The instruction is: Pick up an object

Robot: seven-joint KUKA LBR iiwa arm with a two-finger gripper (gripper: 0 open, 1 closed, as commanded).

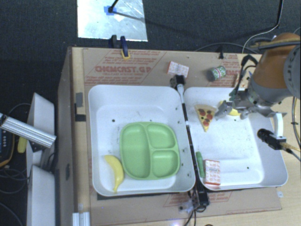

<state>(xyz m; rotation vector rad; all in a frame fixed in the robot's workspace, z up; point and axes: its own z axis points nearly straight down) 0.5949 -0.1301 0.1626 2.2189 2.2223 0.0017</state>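
Observation:
My gripper hangs low over the back of the right bin, with the grey and orange arm reaching in from the right. A small yellow object lies right beneath it, partly covered; whether it is held is unclear. A toy pizza slice lies just left of the gripper. A green stick-like object and a red and white carton rest at the bin's front left. In the left bin sit a green divided plate and a yellow banana.
A small green can and a white card lie on the cardboard behind the bins. A black fitting sits at the right bin's right rim. The ridge between the bins runs front to back.

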